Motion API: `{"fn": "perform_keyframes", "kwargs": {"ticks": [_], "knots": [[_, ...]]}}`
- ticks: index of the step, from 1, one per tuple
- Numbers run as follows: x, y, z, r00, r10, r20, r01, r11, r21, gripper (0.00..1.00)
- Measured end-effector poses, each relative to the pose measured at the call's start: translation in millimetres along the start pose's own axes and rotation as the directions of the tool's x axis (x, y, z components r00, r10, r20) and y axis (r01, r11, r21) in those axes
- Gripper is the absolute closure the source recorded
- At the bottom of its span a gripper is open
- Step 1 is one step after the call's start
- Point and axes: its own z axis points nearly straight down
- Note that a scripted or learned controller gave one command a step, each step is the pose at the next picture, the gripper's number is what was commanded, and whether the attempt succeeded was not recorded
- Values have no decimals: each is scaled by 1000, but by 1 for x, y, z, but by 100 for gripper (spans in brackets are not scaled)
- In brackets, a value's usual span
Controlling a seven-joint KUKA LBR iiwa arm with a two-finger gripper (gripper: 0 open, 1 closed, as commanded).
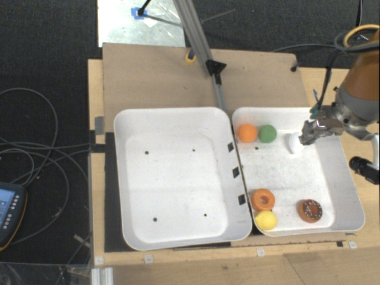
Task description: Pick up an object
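The arm is reaching for a toy.
The gripper (310,133) is hanging over the right bin (338,159), beside a white thing (294,143). I cannot tell how it is set. Next, it needs to drop and pinch.

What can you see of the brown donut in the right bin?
The brown donut is a small ring with a hole in the middle, reddish-brown with pale specks on top like sprinkles. It lies flat on the floor of the right bin, near its front right corner, apart from the other things. Nothing touches it but the bin floor.
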Motion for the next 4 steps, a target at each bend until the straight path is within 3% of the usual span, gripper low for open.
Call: {"fn": "perform_keyframes", "kwargs": {"ticks": [2,4], "knots": [[117,30,-14,1000,-6,-4,6,1000,1,100],[230,45,-8,1000,-6,-5,6,1000,2,100]]}}
